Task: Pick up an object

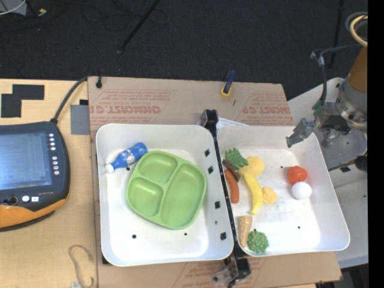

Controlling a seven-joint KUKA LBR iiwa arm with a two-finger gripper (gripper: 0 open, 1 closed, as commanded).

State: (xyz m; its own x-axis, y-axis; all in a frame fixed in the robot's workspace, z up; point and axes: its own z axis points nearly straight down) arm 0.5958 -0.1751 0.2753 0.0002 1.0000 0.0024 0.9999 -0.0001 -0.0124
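Note:
The right bin [327, 221] holds several toy foods. A red tomato [296, 174] and a white egg [301, 190] lie near its right wall. A yellow banana [255, 188], an orange carrot [232, 188], a leafy green piece [236, 158] and a small yellow chunk [269, 195] crowd the left side. A cone [245, 225] and a green broccoli [258, 240] sit at the front. My gripper [304, 132] hangs over the bin's back right corner, above and behind the tomato, touching none of the objects.
The left bin [114, 233] carries a green divided plate [167, 188] and a blue bottle [126, 158]. A tablet [27, 173] rests on the bench at far left. A yellow clamp [227, 89] stands on the cardboard behind the bins.

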